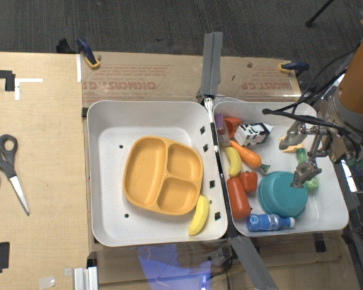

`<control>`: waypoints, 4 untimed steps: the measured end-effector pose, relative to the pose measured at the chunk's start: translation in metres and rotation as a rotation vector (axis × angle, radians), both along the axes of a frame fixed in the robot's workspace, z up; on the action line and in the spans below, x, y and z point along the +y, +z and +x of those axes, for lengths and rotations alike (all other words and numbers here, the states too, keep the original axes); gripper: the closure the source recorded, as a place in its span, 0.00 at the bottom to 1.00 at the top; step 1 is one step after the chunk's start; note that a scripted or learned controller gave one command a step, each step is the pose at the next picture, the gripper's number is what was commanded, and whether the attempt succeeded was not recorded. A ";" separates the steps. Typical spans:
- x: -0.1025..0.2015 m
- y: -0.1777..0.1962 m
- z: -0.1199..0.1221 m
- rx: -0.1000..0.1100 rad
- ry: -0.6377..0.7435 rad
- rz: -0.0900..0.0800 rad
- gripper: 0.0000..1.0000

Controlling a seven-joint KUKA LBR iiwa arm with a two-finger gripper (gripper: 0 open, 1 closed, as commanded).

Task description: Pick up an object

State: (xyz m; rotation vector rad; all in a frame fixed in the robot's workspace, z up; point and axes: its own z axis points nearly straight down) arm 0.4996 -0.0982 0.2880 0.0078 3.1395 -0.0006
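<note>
Presently the gripper [301, 159] hangs over the right white plastic bin [333, 219], fingers [303, 175] spread apart and gripping nothing, just above the round teal bowl [281, 195].

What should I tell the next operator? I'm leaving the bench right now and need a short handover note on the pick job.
Gripper: over the right bin, fingers spread, nothing between them; it sits just above the teal bowl and a small green item.
Right bin also holds a carrot, a small banana, red pieces, a blue bottle and a black-and-white toy.
Left bin: orange divided plate with a banana beside it.
Done: nothing picked yet.
Left: close on one object and lift it.
</note>
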 end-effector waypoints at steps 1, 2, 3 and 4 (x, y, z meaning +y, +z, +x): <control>-0.006 -0.158 0.030 0.002 -0.043 0.000 0.00; 0.003 -0.193 0.105 -0.005 0.029 -0.001 0.00; -0.064 -0.195 0.131 0.007 0.029 -0.001 0.00; -0.111 -0.201 0.151 0.050 0.038 0.022 0.00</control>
